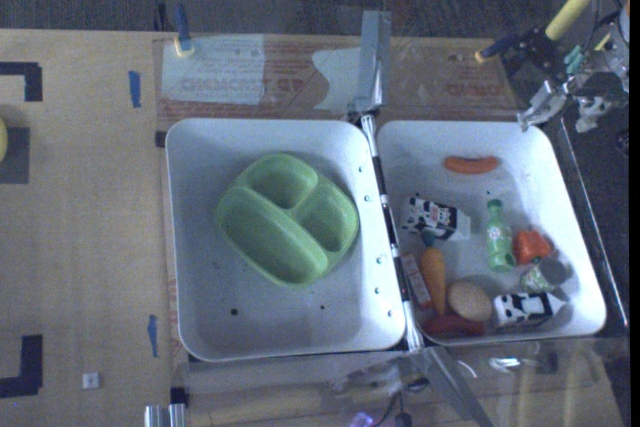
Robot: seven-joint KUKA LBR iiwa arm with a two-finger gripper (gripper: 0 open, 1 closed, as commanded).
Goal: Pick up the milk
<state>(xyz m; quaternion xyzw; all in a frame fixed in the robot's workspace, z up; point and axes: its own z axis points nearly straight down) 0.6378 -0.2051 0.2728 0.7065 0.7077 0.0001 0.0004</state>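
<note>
Two cow-patterned milk cartons lie in the right bin (570, 215). One milk carton (432, 216) is on its side near the bin's left wall. The other carton (526, 309) rests at the front right corner. My gripper (548, 101) hangs outside the bin, just beyond its far right corner, well away from both cartons. Dim light and clutter around the wrist blur its outline.
The right bin also holds an orange sausage (471, 164), a green bottle (497, 235), a carrot (433, 276), a tan potato (470, 300), a red item (531, 245) and a grey piece (551, 271). A green divided plate (288, 217) lies in the left bin (190, 245).
</note>
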